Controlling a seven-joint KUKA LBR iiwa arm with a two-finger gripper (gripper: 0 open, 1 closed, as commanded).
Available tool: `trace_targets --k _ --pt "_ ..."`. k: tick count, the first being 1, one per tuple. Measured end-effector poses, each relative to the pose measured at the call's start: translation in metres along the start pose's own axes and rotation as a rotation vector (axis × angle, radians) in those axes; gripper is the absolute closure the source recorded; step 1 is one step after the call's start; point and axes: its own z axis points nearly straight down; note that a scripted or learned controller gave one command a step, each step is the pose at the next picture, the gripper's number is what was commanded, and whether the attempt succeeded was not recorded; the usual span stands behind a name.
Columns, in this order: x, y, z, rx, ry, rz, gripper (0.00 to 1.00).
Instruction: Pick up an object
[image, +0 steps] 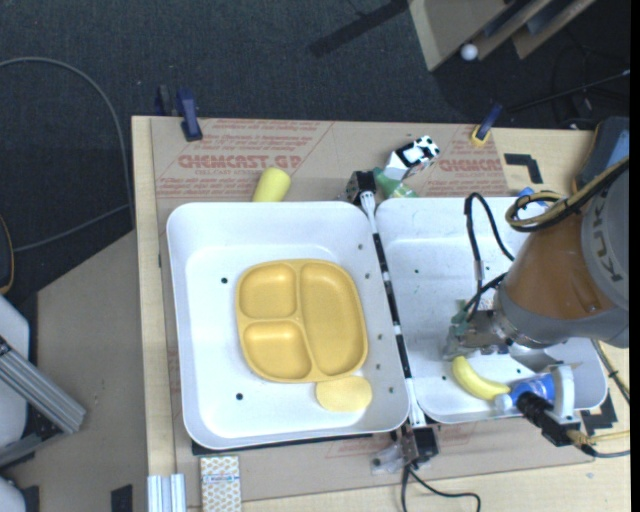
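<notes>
A yellow banana (478, 381) lies in the right bin (430, 270) near its front wall. Beside it to the right sits a blue and white object (530, 392). The arm reaches down into the right bin, and its gripper (466, 337) hangs just above the banana's left end. The wrist hides the fingers. In the left bin (200, 300) rests a yellow divided plate (300, 320), with a pale yellow round disc (344, 393) at its front edge.
A yellow cylinder (271, 185) lies on the bench behind the left bin. A black and white object (414, 154) sits behind the right bin, next to a green item (392, 187). Black cables run over the right bin's back part.
</notes>
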Motion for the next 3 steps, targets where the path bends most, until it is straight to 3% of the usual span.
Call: trace_targets --k 1,2,3 --pt "0.052 0.066 -0.091 -0.001 0.000 -0.001 1.00" --pt "0.051 0.065 -0.091 0.001 -0.001 -0.001 0.00" --pt "0.002 0.025 0.010 0.002 -0.001 0.001 0.00"
